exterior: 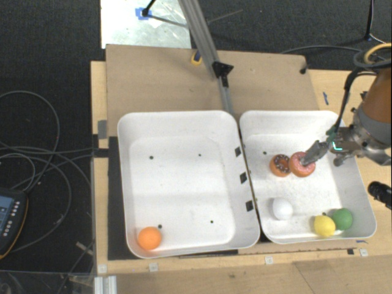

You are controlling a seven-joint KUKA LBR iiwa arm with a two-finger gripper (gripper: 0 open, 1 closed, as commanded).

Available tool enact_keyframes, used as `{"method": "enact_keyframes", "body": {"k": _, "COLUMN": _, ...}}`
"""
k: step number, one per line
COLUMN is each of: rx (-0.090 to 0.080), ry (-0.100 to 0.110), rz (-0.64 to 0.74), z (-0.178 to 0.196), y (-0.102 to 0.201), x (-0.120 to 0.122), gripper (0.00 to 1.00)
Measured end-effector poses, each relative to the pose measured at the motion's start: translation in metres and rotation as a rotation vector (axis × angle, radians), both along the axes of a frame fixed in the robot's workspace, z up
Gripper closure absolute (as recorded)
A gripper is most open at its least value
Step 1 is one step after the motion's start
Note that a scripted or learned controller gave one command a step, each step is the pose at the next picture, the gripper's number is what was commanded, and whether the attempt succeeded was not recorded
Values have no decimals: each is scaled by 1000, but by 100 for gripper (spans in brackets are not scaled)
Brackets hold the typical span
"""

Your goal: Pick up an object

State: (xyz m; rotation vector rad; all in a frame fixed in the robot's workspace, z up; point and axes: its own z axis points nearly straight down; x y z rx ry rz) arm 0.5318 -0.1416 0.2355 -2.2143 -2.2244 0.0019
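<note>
Hand (308,158) sits right of frame centre, in the right bin (361,182), fingers pointing down-left onto the pink donut (302,165). Can't tell whether the fingers are apart or together: the tip merges with the donut's top edge, so a grip is not confirmed. Arm (375,118) enters from the right edge, grey body with the orange band showing at the upper right.

Right bin contents:
- pink donut, mid-bin, directly under the hand tip
- brown donut (280,165) with sprinkles, touching the pink one on its left side
- white ball (282,209), lower middle of the bin, apart from the donuts
- yellow ball (324,225) and green ball (342,218), lower right corner of the bin, touching each other, green one up-right of the yellow

Left bin (177,124):
- orange ball (149,238) in its lower left corner, close to the wall
- a few small dark marks on the floor

Both bins sit side by side on the desk (257,81), inner rims touching along the middle, with small black clips on that seam. Grey pole (201,32) runs diagonally from the top of the frame down to the upper edge between the bins. Cables (37,158) loop on the dark floor at left; part of a handheld pendant (11,216) shows at the lower left edge.
</note>
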Motion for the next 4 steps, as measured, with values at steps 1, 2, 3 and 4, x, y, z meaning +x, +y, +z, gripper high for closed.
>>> {"method": "enact_keyframes", "body": {"k": 1, "rx": -1, "ry": -4, "rz": -2, "z": 2, "y": 0, "x": 1, "gripper": 0}}
{"method": "enact_keyframes", "body": {"k": 2, "rx": 0, "ry": 0, "rz": -4, "z": -40, "y": 0, "x": -1, "gripper": 0}}
{"method": "enact_keyframes", "body": {"k": 3, "rx": 0, "ry": 0, "rz": -4, "z": -83, "y": -2, "x": 4, "gripper": 0}}
{"method": "enact_keyframes", "body": {"k": 4, "rx": 0, "ry": 0, "rz": -4, "z": -125, "y": -2, "x": 4, "gripper": 0}}
